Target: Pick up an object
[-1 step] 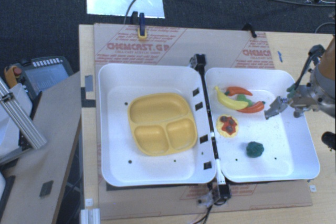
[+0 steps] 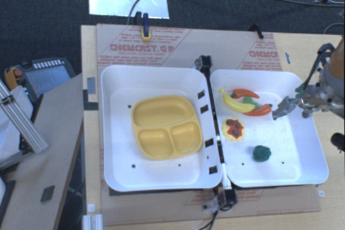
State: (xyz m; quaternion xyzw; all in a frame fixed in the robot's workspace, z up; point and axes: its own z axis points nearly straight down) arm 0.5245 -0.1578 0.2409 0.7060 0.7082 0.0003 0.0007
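Two bins [image 2: 161, 75]: left holds a yellow tray [image 2: 164, 126], right toy food [image 2: 245, 102]; pincer [image 2: 284, 107] grip unclear.

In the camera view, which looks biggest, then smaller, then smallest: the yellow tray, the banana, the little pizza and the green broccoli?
1. Yellow tray, by far the largest.
2. Banana.
3. Little pizza and green broccoli: these look about alike, so I won't rank them.

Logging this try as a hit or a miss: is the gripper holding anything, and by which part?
Nothing. The gripper hangs over the right bin, just right of the red pepper, with no item between its fingers.
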